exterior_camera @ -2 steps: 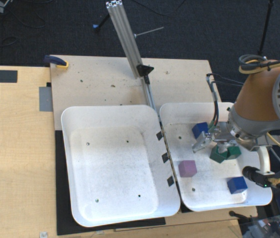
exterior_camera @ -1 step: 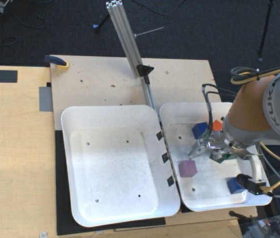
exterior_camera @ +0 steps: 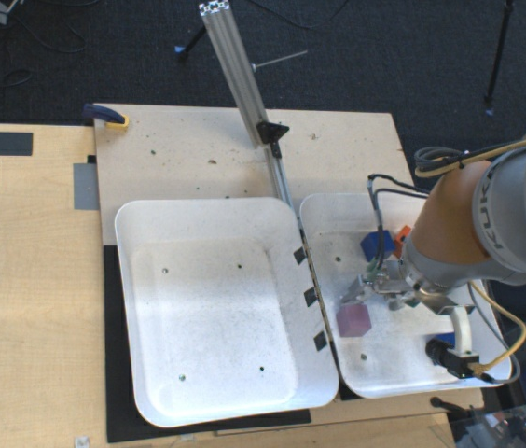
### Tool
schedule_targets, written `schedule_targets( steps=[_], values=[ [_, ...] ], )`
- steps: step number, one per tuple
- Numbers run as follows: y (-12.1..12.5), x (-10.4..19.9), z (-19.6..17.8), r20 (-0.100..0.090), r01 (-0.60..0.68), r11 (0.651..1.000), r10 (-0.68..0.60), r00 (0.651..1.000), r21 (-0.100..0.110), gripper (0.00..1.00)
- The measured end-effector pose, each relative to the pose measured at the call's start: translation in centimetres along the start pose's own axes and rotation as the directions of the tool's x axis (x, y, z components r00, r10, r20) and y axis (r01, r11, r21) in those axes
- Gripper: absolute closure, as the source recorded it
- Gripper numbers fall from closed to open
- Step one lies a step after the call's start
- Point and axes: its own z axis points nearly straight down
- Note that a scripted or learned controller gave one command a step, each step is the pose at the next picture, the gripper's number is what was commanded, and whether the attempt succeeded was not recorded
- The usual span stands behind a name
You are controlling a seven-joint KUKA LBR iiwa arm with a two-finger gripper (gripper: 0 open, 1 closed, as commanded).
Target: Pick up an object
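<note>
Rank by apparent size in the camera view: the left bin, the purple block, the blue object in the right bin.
1. Left bin, by far the largest.
2. Purple block.
3. Blue object, which looks slightly smaller, but the arm hides part of it, so the last two places are unsure.

White bins (exterior_camera: 207, 343) smooth plastic; bench (exterior_camera: 30, 278) matt pale wood.

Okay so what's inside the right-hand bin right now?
In the right bin a purple block lies near the left wall, a blue object sits farther back, with something orange beside it. The arm covers the bin's right part, so anything beneath it is hidden.
</note>
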Motion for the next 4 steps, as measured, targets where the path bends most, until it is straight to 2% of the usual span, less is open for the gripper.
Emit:
schedule_targets(
  steps=[1, 3, 4],
  values=[
    [-0.1, -0.1, -1.1, -0.001, -0.007, 1.000, 0.007, 1.000, 0.002, 1.00],
    [0.4, -0.3, -13.6, 0.002, 0.005, 1.000, -0.005, 1.000, -0.004, 1.00],
    [0.4, -0.4, -15.1, 0.001, 0.007, 1.000, -0.007, 1.000, 0.000, 1.00]
  ],
)
